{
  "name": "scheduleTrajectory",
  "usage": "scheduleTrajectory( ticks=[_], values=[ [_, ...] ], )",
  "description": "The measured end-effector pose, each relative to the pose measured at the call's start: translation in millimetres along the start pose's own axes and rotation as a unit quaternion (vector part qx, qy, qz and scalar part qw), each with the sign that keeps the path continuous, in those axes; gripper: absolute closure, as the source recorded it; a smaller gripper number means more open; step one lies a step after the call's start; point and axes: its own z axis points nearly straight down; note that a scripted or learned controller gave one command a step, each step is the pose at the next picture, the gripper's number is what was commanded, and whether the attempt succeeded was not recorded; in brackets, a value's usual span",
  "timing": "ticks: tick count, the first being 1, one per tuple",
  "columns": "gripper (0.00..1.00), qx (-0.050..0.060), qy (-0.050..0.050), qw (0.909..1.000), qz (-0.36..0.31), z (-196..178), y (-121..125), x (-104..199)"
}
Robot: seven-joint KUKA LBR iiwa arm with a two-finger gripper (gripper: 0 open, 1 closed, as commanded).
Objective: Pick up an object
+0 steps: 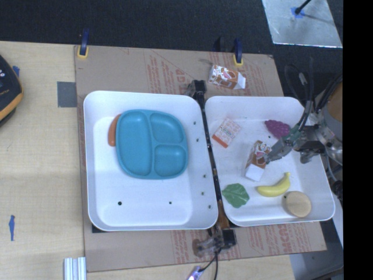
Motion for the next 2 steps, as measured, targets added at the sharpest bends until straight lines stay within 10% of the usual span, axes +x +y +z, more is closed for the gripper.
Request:
scheduleTrajectory(
  ticks=[2],
  values=[
    [0.00,0.000,0.000,1.0000,-0.001,166.6,64.3,-41.2]
  ],
)
